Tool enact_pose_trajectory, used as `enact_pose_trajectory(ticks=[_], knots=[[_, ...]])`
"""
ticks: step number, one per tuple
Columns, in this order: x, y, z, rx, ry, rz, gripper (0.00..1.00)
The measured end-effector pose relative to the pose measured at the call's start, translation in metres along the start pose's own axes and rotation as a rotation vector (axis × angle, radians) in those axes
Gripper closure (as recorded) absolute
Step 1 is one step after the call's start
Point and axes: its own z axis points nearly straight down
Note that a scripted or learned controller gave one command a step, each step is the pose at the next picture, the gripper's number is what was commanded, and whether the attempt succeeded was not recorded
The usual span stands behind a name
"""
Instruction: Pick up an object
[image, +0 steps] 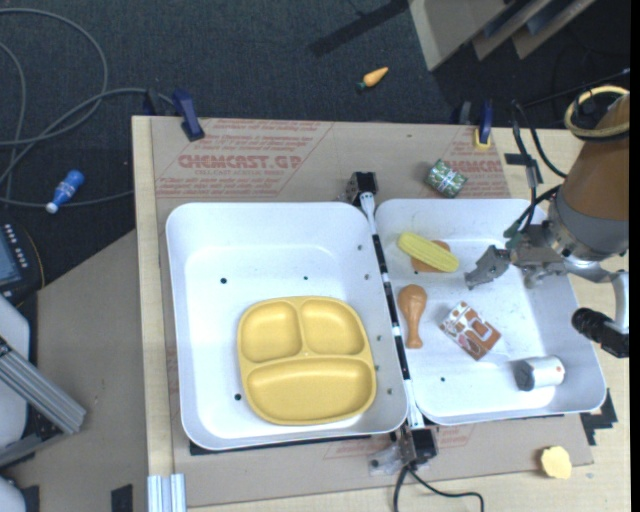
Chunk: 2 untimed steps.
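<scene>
In the right shallow white bin (590, 385) lie four things: a yellow corn cob (428, 251) near the upper left, a tan plastic drumstick (411, 312) beside the divider, a brown and white wrapped packet (470, 331) near the middle, and a small grey and white cylinder (539, 373) toward the lower right. The grey end effector (487, 273) hovers over this bin, just right of the corn cob and above the packet; nothing sits between its fingers, and whether they are apart or together I cannot tell. The left white bin (200, 250) carries a yellow sectioned plastic plate (305, 358). On the bench (250, 160) above the right bin rests a small green can (446, 178).
</scene>
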Motion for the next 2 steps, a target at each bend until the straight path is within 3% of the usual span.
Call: enact_pose_trajectory(ticks=[1, 2], knots=[[0.001, -0.014, 0.088, -0.006, -0.002, -0.002, 0.0], [0.053, 0.097, 0.105, -0.007, 0.002, -0.008, 0.0]])
